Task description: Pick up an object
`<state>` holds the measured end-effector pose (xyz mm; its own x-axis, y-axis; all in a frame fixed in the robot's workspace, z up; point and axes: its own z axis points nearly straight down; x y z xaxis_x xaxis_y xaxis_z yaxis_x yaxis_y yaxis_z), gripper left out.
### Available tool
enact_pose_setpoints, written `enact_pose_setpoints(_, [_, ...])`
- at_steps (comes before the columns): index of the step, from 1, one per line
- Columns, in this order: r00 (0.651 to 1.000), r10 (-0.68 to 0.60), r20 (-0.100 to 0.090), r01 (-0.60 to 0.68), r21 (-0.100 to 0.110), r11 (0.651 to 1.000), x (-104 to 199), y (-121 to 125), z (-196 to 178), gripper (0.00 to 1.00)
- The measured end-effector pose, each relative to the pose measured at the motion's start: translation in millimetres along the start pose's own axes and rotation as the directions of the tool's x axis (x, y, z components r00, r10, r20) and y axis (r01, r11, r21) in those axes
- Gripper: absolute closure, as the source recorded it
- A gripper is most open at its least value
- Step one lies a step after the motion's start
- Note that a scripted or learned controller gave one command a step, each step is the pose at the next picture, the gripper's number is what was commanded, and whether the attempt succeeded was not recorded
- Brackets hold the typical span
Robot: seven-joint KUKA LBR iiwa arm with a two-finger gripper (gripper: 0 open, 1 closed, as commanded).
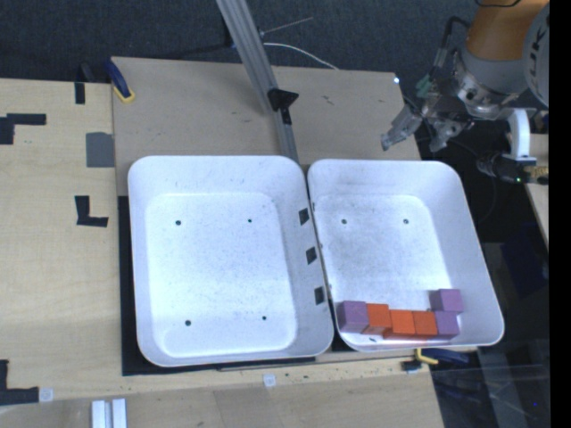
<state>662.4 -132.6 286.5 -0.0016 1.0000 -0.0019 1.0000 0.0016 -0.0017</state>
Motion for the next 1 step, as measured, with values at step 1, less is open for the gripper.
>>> enact_pose_setpoints(1, [1.0, -0.003, -0.003, 0.003, -0.003, 1.0, 37.8, -15.8, -26.5, 0.0])
